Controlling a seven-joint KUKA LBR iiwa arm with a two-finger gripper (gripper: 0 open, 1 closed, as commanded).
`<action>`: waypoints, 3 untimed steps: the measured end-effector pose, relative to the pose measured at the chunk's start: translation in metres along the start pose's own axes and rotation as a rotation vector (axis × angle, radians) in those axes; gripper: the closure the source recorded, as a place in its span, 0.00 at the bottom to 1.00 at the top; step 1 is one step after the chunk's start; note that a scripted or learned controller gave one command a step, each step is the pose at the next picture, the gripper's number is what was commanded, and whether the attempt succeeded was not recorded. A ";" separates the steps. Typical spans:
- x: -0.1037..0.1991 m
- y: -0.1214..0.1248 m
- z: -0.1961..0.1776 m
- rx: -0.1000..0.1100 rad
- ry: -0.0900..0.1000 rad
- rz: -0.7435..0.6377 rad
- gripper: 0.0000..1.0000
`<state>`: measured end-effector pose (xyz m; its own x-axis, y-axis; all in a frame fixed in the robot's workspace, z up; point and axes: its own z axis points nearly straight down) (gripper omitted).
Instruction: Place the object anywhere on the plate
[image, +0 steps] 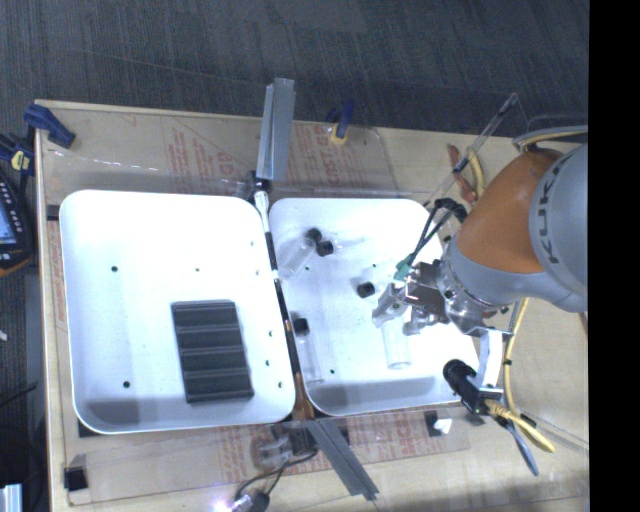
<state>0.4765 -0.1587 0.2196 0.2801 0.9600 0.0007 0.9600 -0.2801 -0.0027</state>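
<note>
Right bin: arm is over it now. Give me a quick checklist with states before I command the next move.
1. Hand over the right bin: ok.
2. Clear object lying just below the hand, inside the bin: ok.
3. Object held by the hand: cannot tell.
4. Dark ridged plate in the left bin, top free: ok.
5. Object on the plate: not ok, not yet done.

Dark ribbed plate (211, 350) flat in left bin (90, 300) (slightly askew).
</note>
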 end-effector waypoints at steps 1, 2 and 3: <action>0.109 0.010 0.030 0.003 -0.001 0.104 1.00; 0.201 -0.038 0.030 0.006 -0.002 0.220 1.00; 0.256 -0.076 0.046 0.007 -0.002 0.549 1.00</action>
<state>0.4753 0.1086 0.1735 0.7396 0.6730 -0.0042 0.6730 -0.7396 -0.0086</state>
